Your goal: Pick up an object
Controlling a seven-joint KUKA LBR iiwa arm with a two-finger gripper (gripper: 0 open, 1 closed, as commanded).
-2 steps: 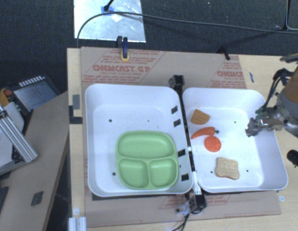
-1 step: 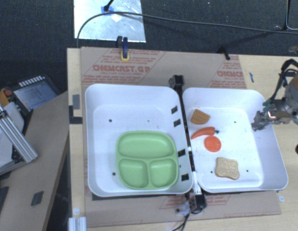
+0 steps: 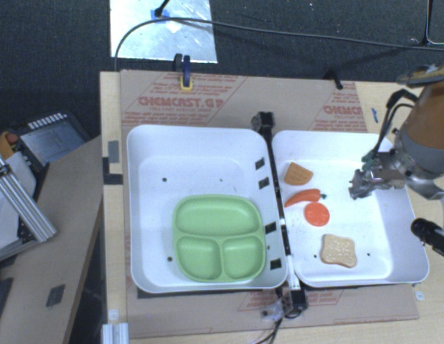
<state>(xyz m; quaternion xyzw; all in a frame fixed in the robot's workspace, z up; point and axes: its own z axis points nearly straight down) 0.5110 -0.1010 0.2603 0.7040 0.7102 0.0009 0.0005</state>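
I'm looking down on two bins side by side, and my arm (image 3: 426, 131) is in from the right, gripper (image 3: 361, 185) hanging over the right bin (image 3: 404, 264) near its right half. Nothing sits between the fingers, and whether they are spread or pressed together I cannot tell from this angle. So I judge this the approach step, with no pick made yet. Candidates, counted: four food pieces in the right bin, one orange wedge (image 3: 298, 173), one red pepper (image 3: 303, 197), one red disc (image 3: 317, 215), one toast slice (image 3: 339, 250). The pepper and disc lie just beside each other, left of the gripper. The left bin (image 3: 157, 156) holds one green tray (image 3: 218, 236) with three compartments. Next I need to shift left over one piece, centre on it, and descend.
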